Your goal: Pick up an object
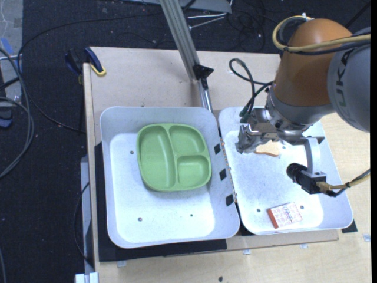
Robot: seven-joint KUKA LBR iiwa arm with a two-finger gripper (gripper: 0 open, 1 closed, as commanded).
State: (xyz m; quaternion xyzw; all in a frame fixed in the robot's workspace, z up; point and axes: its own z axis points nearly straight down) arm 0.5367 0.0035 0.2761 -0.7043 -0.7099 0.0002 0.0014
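One tan object [269,150] half-hidden under gripper [247,139]

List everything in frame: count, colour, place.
divided plate: 1, green, three compartments, in the left bin
left bin: 1, white, shallow, left half of bench
right bin: 1, white, shallow, beside the left bin
small box: 1, red and white, lying near the front of the right bin
tan object: 1, pale orange, in the right bin just beside the gripper, too unclear to name
clamp: 1, blue and yellow, back left corner of bench
arm: 1, grey with orange band, over the right bin
gripper: 1, grey, low over the back of the right bin
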